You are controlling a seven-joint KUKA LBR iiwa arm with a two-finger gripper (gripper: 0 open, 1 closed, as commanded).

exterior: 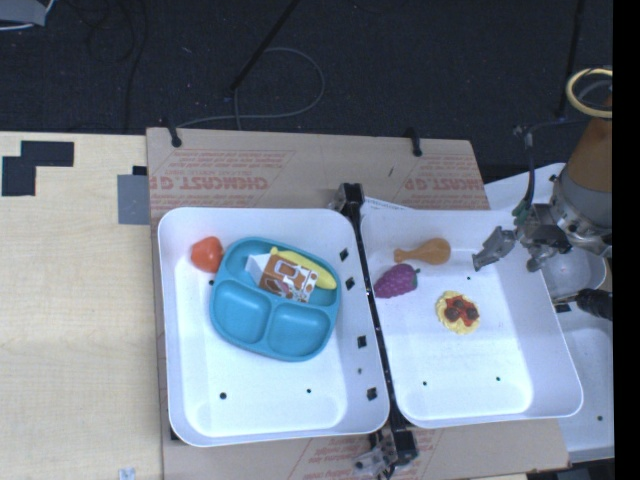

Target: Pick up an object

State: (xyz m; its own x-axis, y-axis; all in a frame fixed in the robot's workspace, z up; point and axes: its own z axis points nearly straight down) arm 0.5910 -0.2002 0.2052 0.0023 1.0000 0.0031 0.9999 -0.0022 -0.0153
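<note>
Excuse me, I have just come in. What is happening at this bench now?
A grey robot arm reaches in from the right, and its gripper hovers over the upper right part of the right white bin, with nothing between its fingers. Below it lie a tan toy drumstick, a purple toy grape bunch and a small yellow toy pizza. The left white bin holds a blue divided plate and an orange-red toy tomato.

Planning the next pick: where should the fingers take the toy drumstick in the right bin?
Probably from above, across the narrow shaft of the drumstick. It lies flat, long axis left-right, bulb at the right, so the fingers would close front-to-back on the slim left half.
</note>
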